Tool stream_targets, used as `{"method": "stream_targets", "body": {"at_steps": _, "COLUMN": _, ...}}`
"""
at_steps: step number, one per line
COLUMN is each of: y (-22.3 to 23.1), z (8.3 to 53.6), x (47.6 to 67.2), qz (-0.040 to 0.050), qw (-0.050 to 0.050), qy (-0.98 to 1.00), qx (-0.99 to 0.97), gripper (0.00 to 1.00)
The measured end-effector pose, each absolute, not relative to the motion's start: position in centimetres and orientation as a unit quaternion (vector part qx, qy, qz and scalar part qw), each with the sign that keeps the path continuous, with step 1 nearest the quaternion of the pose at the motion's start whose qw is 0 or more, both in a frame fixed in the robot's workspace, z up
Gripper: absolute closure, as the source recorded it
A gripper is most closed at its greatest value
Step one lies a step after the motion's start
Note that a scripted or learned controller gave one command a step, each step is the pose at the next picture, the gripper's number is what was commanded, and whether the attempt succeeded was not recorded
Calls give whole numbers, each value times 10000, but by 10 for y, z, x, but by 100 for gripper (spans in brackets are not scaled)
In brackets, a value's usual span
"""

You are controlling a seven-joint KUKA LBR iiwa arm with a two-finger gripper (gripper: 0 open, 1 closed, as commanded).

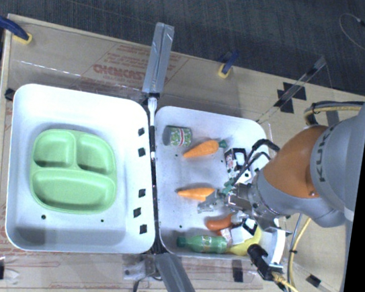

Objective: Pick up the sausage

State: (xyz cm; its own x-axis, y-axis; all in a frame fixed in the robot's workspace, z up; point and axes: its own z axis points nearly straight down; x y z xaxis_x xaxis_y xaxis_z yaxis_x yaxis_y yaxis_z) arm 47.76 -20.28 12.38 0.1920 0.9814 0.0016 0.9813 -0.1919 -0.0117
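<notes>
Near edge of the right bin (165, 173): green bottle (203, 244) lying on its side along the front wall, a yellow banana (247, 243) just beside its right end, partly hidden by the arm.

Just above the bottle: the sausage (219, 223), orange-red, lying flat on the bin floor, tilted slightly. The hand (220, 203) sits right over it, between the sausage and the lower carrot (194, 193). Metal fingers point left toward that carrot. Can't tell whether the hand is wide or narrow; the fingers are too blurred and cluttered by cabling. The sausage doesn't visibly sit between them.

Arm (307, 174) enters from the right, orange band over the bin's right rim.

Further back in the same bin: second carrot (201, 149), angled, and a small green-labelled can (178, 136) just to its left, near the back-left corner.

Left bin (18, 151): light-green divided plate (74, 171), three compartments, roughly centred.

Both bins sit side by side on the tabletop (81, 52), a grey bar (159, 57) running back from the seam between them. Blue clamps (13, 29) at the tabletop's far-left corner, another (229, 64) on the far edge.
</notes>
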Motion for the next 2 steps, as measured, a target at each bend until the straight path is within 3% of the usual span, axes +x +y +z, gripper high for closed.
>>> {"method": "stream_targets", "body": {"at_steps": 1, "y": -203, "z": 94, "x": 482, "qz": -29, "qw": -30, "qy": -6531, "qx": -7573, "gripper": 0}}
{"method": "stream_targets", "body": {"at_steps": 2, "y": -204, "z": 100, "x": 481, "qz": -7, "qw": 4, "qy": -6543, "qx": -7562, "gripper": 100}}
